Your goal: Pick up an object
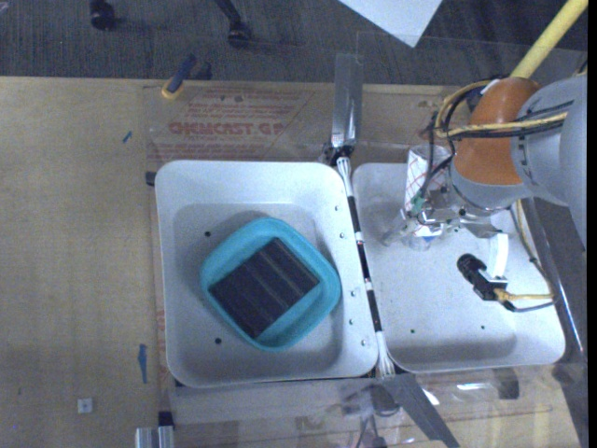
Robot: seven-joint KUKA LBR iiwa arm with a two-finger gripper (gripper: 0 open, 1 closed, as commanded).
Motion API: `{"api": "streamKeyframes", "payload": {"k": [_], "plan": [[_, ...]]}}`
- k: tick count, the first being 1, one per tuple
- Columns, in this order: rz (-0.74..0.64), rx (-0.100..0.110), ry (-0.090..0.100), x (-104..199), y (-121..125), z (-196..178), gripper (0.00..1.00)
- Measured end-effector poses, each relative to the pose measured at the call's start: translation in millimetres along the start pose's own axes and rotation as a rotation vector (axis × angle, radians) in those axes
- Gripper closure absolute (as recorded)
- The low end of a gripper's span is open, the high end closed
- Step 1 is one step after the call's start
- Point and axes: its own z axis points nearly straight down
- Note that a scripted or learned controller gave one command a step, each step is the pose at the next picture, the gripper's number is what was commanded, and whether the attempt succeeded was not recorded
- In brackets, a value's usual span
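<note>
Left bin (177,343) holds a teal dish (270,283) with a dark ridged block (263,286) in it. Hand (422,230) low over right bin (438,343), upper-left part; can't tell its grip state. Both bins on bench (75,250).

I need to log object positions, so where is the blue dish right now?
The blue dish lies in the left bin, near its middle, with a dark ridged block resting in it.

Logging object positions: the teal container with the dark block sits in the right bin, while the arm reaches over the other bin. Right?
Not quite. The camera view shows the teal container with the dark block in the left bin; the arm reaches over the right bin.
</note>
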Motion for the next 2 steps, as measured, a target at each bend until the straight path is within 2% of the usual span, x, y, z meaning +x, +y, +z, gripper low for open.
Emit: {"api": "streamKeyframes", "payload": {"k": [1, 2], "plan": [[0.003, -0.003, -0.001, -1, 0, -10, 1.00], [-0.208, 0.004, -0.001, 31, 38, -96, 1.00]]}}
